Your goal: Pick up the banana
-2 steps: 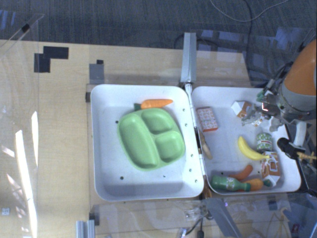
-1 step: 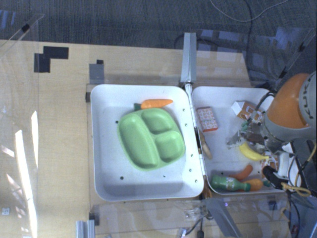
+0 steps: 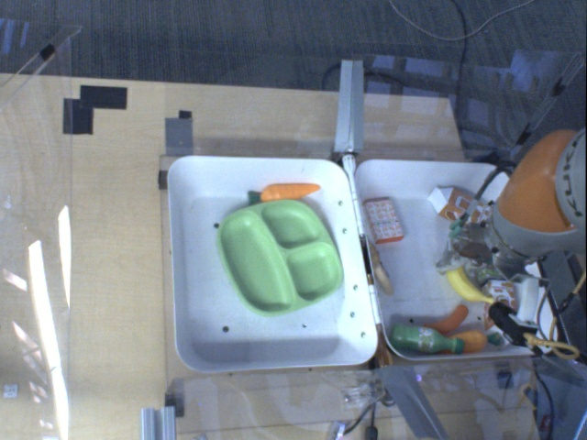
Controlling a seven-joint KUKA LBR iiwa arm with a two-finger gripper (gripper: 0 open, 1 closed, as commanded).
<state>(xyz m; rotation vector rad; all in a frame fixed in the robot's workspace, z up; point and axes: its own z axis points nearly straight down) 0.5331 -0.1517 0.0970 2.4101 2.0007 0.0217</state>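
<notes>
Seen from above at a slant, the wooden desk carries two shallow white bins side by side. The left bin holds a green divided tray, lying slightly turned, with an orange carrot just beyond its far edge, close to the bin's back wall.

The right bin is more crowded. A small reddish patterned packet lies near its left wall. Along the near edge a green bottle lies on its side, with a reddish sausage-shaped piece and an orange piece close by. The banana lies toward the right side of this bin, yellow and curved, partly under the arm's wrist.

The grey arm with its orange band reaches in from the right, and the claw sits low over the bin, directly above the banana's upper end. Clutter and wiring mask the tips, so whether the claw is wide, narrow or gripping cannot be told.
</notes>
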